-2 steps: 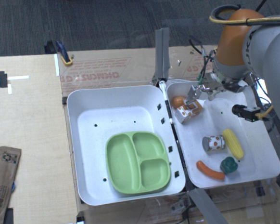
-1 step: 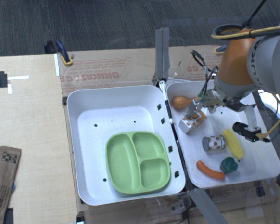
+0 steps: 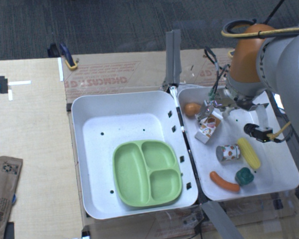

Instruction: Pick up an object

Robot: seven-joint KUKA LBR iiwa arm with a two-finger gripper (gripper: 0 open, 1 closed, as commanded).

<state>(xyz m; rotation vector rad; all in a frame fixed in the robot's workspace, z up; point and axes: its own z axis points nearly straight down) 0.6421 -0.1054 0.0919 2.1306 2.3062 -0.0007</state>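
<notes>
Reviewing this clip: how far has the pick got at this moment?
Early stage. Done: the arm has reached over the right bin, with the gripper low beside the small carton and the orange ball. In hand: nothing visibly. The can, corn, carrot and green piece lie on the bin floor. Left: grasp and lift.

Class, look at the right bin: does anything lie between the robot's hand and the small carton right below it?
Nothing visible does. The hand hangs directly over the carton in the right bin. The orange ball sits to its left, the can nearer the camera, both aside.
</notes>
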